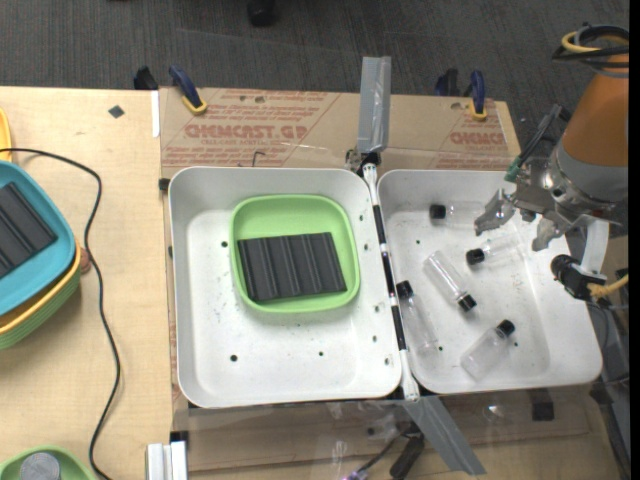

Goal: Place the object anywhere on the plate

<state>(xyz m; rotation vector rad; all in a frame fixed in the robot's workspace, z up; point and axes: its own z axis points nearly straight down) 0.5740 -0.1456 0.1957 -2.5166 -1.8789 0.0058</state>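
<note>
A green square plate (295, 215) with a dark ribbed insert (293, 266) lies in the left white bin (200, 298). Several clear vials with black caps lie scattered in the right bin (560, 363): one (446, 275) near the middle, one (488, 348) toward the front, a small one (476, 256) and another (437, 210) at the back. My gripper (520, 224) hangs over the right bin's back right area, open, its fingers (492, 215) spread with nothing between them. The nearest vial is a short way to its left.
Another vial (404, 290) rests against the right bin's left wall by the divider. Teal and green trays (30, 248) stack at the bench's far left, with a black cable (100, 298) running past them. Cardboard (260, 128) is clamped behind the bins.
</note>
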